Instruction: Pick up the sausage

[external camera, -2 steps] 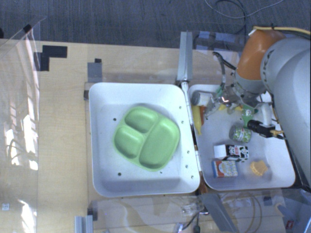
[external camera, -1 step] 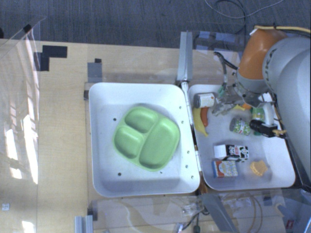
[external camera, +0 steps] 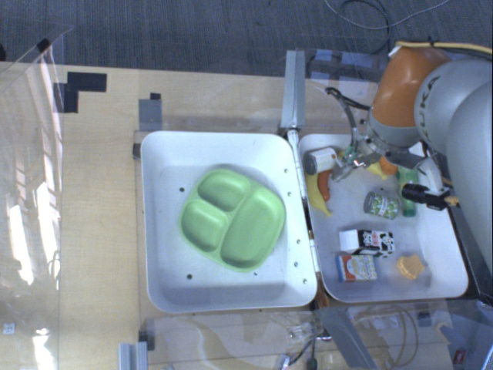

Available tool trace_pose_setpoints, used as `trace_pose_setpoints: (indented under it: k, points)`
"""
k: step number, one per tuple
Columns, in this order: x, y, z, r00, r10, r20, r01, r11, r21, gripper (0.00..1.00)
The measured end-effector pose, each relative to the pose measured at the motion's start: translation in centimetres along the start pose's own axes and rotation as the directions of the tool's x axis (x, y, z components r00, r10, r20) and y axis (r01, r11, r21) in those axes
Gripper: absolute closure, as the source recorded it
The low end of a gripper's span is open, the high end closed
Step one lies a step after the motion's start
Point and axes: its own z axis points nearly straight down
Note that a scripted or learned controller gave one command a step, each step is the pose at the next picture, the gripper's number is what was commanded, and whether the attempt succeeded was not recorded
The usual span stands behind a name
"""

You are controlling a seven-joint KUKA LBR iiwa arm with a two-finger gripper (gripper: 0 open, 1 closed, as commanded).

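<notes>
Jaws (external camera: 344, 164) low over the sausage (external camera: 324, 185), their opening hard to tell, sausage half hidden.

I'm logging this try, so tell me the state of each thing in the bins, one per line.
green plate: upright in the left bin, holding nothing
sausage: lying in the right bin by its left wall
gripper: low over the sausage's end
green can: on its side
two cartons: lying flat

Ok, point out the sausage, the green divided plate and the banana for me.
sausage (external camera: 324, 185), camera view, its red middle.
green divided plate (external camera: 233, 220), camera view, centre ridge.
banana (external camera: 316, 200), camera view, its yellow body.
</notes>
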Motion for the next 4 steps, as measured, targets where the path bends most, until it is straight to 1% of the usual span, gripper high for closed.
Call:
trace_pose_setpoints:
  k: [1, 2, 3, 4]
  points:
    - [0.0, 0.1, -0.8, 1.0, -0.001, -0.001, 0.001, 1.0, 0.0, 1.0]
    - [-2.5, -1.2, 0.0, 0.925, -0.38, -0.012, 0.38, 0.925, -0.009, 1.0]
    - [0.3, -2.7, -3.9, 0.961, -0.274, 0.014, 0.275, 0.961, -0.02, 1.0]
    - [-0.1, -1.8, -2.5, 0.955, -0.298, 0.015, 0.298, 0.954, -0.019, 1.0]
